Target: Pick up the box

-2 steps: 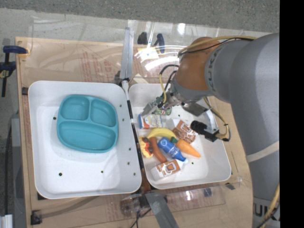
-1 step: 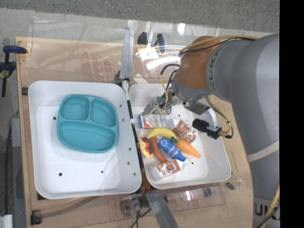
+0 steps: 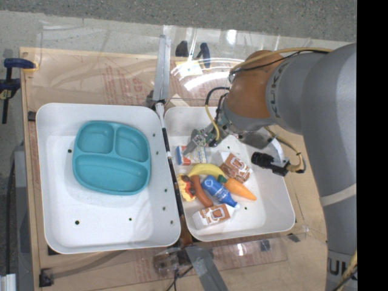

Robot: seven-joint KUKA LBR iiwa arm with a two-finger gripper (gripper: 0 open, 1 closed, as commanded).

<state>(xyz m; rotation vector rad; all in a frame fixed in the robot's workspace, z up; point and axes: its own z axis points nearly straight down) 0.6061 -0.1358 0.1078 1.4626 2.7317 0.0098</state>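
The lower centre of the right white bin (image 3: 280,218) is crowded by a yellow banana (image 3: 207,170), a blue bottle (image 3: 216,191), an orange carrot (image 3: 240,190) and brown-and-white cartons (image 3: 235,167), packed touching one another. Bare floor is left along that bin's right and lower edges. In the left white bin (image 3: 54,223), the upper middle is taken by a teal divided plastic tray (image 3: 112,157), while open floor is left below it.

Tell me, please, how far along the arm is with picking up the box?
Done: the gripper has reached into the right bin, near its upper left part. In hand: nothing visibly gripped. Left: both small brown boxes lie in the bin, one beside the banana, one near the front edge, so grasping and lifting remain.
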